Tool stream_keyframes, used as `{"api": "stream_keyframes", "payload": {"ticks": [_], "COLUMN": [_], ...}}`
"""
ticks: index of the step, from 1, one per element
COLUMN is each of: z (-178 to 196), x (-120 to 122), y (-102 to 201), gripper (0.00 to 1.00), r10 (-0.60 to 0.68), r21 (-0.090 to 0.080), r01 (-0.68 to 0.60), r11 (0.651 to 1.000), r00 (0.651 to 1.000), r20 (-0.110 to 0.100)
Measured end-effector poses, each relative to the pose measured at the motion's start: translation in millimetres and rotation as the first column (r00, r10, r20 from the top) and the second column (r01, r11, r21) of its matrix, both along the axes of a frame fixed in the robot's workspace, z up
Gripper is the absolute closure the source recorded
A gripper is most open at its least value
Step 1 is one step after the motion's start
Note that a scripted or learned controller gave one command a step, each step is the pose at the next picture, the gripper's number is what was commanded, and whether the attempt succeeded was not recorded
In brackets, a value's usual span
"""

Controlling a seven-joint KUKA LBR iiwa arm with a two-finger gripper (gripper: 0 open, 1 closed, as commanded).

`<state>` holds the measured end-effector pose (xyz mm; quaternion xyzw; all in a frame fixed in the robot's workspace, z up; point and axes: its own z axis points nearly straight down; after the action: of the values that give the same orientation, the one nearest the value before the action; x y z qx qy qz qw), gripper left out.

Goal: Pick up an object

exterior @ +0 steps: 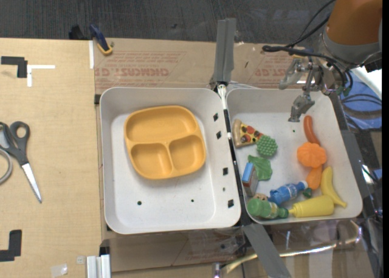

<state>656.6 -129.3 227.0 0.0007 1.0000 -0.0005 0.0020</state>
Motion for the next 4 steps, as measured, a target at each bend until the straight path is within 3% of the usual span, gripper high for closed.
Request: {"api": "stream_keyframes", "payload": {"ticks": [1, 2, 3, 4], "z": [-134, -132, -133, -122], "x": [-61, -48, -78, -76], "y": [-22, -86, -91, -90], "gripper": [0.00, 0.00, 0.00, 1.00], "r10": [0.154, 0.275, 0.266, 0.269], "r21": [-0.001, -0.003, 0.000, -0.003], "r01": [-0.154, -0.275, -0.266, -0.269], "r11": [0.988, 0.962, 0.964, 0.963], "r00": [0.988, 0.962, 0.964, 0.963], "r20": [0.001, 0.004, 0.003, 0.008]}}
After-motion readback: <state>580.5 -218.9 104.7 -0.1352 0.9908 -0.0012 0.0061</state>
